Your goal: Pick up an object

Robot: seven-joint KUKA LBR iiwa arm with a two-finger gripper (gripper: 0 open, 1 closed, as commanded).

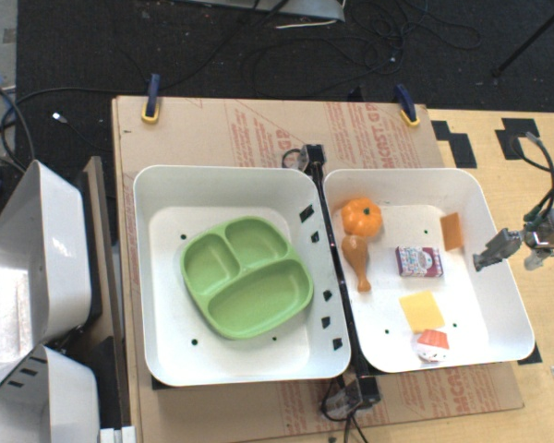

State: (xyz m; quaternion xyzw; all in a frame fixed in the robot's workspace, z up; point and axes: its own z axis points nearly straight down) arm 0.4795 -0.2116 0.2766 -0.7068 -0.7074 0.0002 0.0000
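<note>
Gripper (pixel 506 245) at right bin's edge, near small pink-purple carton (pixel 418 262).

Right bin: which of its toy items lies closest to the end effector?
The flat orange slab, by the bin's right wall, just left of the end effector; the others lie farther left.

My gripper (pixel 503 245) hung at the right bin's (pixel 499 335) edge. Beside it lay a carton (pixel 418 261); farther left, perhaps a drumstick (pixel 357 258); beyond, a divided plate (pixel 247 275) in the left bin (pixel 157 247).

Glossy green plastic tray (pixel 247 276); smooth white bins (pixel 157 247).
</note>
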